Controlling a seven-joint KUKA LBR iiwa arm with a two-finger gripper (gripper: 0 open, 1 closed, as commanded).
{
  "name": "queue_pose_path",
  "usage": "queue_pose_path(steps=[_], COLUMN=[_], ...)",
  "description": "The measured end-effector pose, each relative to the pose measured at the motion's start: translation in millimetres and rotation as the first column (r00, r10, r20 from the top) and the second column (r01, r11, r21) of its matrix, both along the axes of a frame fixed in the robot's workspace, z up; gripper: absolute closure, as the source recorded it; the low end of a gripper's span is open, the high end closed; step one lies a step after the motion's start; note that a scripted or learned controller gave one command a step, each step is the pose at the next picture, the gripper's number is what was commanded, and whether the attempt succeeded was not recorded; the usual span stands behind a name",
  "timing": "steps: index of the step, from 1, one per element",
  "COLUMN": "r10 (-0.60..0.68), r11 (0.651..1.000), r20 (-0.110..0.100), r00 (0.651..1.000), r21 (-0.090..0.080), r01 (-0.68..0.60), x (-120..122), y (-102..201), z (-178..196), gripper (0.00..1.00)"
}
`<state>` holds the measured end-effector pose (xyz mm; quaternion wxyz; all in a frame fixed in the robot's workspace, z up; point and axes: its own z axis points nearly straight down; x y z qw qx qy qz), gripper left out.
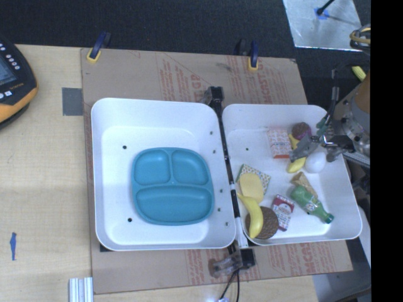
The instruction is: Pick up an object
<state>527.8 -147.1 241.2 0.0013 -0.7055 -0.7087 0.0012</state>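
Two shallow white bins sit side by side on the surface, the left bin carrying a blue divided plate and the right bin scattered with small things. Much of the arm is cut off at the right edge of the frame, so only its wrist and the end effector reach in over the right half of the right bin. How far the end effector is parted cannot be told, since its metal parts blur together with what lies under them. Just below it lie a small yellow piece and a white rounded object, so close that contact cannot be judged. A dark reddish round object sits just to its upper left, partly hidden, and a red-and-white packet lies to its left. Lower in the bin, well apart from the end effector, are a green bottle, a banana over a brown disc, and a second small packet. An orange and black device is cut off at the upper left of the frame
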Motion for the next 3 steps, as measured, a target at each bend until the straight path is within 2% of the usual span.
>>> queue_pose_path(steps=[1, 2, 3], r10=[-0.004, 0.002, 0.002], r11=[1.0, 1.0, 1.0], r20=[-0.009, 0.0, 0.0], r00=[1.0, 1.0, 1.0], r21=[0.0, -0.002, -0.002], r01=[0.004, -0.002, -0.002], x=[-11, -8, -8], y=[-54, -53, -53], z=[-158, -139, -139], gripper=[0.0, 1.0, 0.0])
